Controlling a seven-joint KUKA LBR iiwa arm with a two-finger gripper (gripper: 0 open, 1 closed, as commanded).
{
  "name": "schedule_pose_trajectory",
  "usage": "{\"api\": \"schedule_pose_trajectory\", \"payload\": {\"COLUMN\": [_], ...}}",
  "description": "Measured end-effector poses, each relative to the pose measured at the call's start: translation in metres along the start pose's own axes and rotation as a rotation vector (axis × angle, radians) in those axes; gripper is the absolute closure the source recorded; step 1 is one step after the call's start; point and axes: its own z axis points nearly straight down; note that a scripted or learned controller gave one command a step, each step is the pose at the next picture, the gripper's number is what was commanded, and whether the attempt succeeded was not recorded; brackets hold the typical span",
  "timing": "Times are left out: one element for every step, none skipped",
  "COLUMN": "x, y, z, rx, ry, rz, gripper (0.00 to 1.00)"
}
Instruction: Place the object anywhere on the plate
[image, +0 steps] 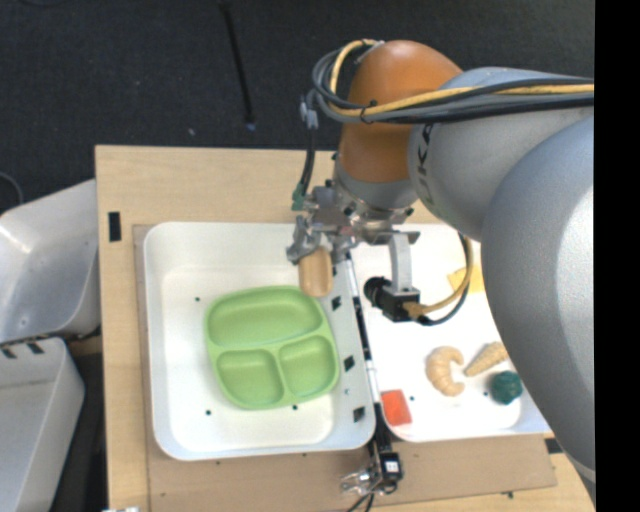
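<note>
While the grey arm reaches in from the right, its gripper (318, 252) hangs over the far right corner of the left bin (170, 300), with a tan, stubby object (315, 274) — bread-coloured, its exact kind hard to tell — showing just below the fingers. The fingers appear to pinch its upper end, though the wrist hides much of the grasp, so that reading is a cautious one.

The object sits just beyond the upper right rim of the green plate (270, 345), above it and apparently not yet resting on it. By that judgement the pick looks done and the carry nearly so; what is left is a short move over the plate and a release into any of its compartments.

Counted out: two white bins, side by side; one green plate with three compartments, alone in the left bin; one tan object at the gripper. The right bin (440, 420) bears four loose items — a pale croissant-like piece (446, 370), a tan cone (486, 358), a teal ball (504, 387) and a small orange-red block (396, 407) near the dividing wall.
</note>
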Motion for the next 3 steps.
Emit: {"api": "schedule_pose_trajectory", "payload": {"x": [0.055, 0.109, 0.106], "y": [-0.001, -0.022, -0.021], "z": [-0.006, -0.003, -0.003], "rx": [-0.001, 0.003, 0.002], "ry": [0.001, 0.0, -0.001], "rz": [-0.001, 0.0, 0.004], "gripper": [1.0, 1.0, 0.0]}}
